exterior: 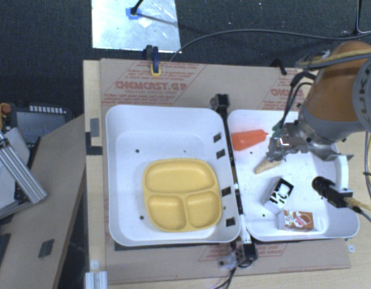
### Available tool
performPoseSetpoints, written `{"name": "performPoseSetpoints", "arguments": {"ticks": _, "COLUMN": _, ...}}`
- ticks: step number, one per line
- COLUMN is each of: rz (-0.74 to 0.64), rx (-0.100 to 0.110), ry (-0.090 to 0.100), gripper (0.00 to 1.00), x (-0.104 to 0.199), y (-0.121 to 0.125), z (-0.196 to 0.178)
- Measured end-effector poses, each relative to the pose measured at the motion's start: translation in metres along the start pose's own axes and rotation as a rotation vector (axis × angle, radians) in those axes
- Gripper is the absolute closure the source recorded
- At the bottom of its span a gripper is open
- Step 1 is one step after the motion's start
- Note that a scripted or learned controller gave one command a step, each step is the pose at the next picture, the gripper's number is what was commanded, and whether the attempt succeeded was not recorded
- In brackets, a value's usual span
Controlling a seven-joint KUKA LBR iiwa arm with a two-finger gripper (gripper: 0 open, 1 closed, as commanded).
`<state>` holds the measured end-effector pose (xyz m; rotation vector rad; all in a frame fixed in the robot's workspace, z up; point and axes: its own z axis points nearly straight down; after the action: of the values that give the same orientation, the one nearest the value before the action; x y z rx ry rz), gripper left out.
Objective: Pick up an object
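1. Nearest to the camera, below the claw, lies a small flat packet with white, brown and red print [296,220], close to the front wall of the right white bin [347,224]; its writing is too small to read.
2. Just above this packet, also below the claw, a small black box with a white mark [281,192] lies tilted on the bin floor; I cannot read the mark.
3. At the claw [280,147] itself, the grey arm with the orange band [335,95] reaches down into the right bin. I cannot tell if the claw is open or closed, because the wrist hides it.
4. A tan, wedge-shaped piece [265,165] lies directly under the claw, slanting down to its left. It seems to touch the claw, but a grip is not visible.
5. An orange, carrot-shaped object [249,138] lies just left of the claw, slightly higher, near the divider between the bins.
6. Far left of the claw, the left white bin [125,125] holds a yellow plastic tray with three compartments [181,194].
7. Under both bins lies a brown cardboard sheet [191,80] with red print; above and left of the claw it reads approximately "CHEMCAST GP".
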<state>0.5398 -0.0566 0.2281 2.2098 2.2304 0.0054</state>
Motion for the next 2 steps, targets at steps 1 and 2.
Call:
{"name": "performPoseSetpoints", "arguments": {"ticks": 1, "rz": 0.000, "rx": 0.002, "ry": 0.001, "gripper": 1.00, "x": 0.043, "y": 0.011, "z": 0.004}}
{"name": "performPoseSetpoints", "arguments": {"ticks": 2, "rz": -0.001, "rx": 0.001, "ry": 0.001, "gripper": 1.00, "x": 0.096, "y": 0.023, "z": -0.007}}
